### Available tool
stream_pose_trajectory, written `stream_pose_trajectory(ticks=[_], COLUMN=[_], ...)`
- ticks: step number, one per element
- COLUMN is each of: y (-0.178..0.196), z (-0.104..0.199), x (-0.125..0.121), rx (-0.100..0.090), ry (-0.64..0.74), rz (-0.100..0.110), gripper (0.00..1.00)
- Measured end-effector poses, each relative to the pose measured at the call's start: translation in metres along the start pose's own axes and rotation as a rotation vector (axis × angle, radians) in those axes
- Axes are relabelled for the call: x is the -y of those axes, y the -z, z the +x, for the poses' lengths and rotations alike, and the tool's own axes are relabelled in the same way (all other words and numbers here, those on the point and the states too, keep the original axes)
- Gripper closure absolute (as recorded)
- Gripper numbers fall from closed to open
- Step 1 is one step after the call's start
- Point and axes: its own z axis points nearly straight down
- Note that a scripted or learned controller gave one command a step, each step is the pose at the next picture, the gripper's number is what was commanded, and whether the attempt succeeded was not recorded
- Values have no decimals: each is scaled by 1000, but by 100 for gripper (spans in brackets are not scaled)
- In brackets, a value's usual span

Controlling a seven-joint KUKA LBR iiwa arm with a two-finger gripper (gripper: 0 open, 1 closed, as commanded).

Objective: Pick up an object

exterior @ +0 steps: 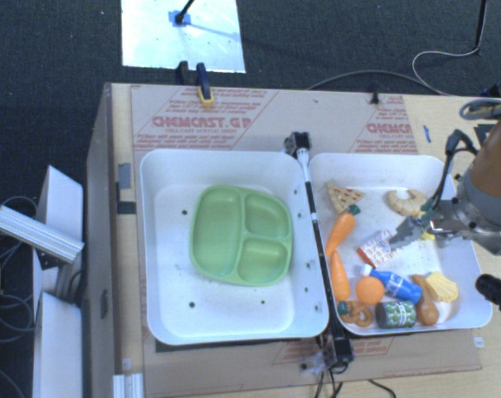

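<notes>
From above we see the gripper (410,229) low in the right bin (375,167), its fingers apart, tips just beside a red-and-white packet (375,246). The left bin (163,247) holds a green divided plate (240,235).

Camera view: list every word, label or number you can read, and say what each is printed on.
"CHEMCAST GP": red print on the brown protective sheet behind the left bin.
"CHEMC...": the same red print on the sheet behind the right bin, tilted and partly cut off.
Red-and-white packet, blue bottle and dark can in the right bin: labels too small and blurred to read.
</notes>
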Motion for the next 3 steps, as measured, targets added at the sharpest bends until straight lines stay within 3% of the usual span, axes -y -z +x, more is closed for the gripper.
stream_pose_trajectory(ticks=[1, 2, 3], y=[-79, -128, -130], z=[22, 17, 35], x=[-50, -56, -121], rx=[0, 3, 5], ry=[0, -3, 0], rz=[1, -6, 0], gripper=[0, 0, 0])
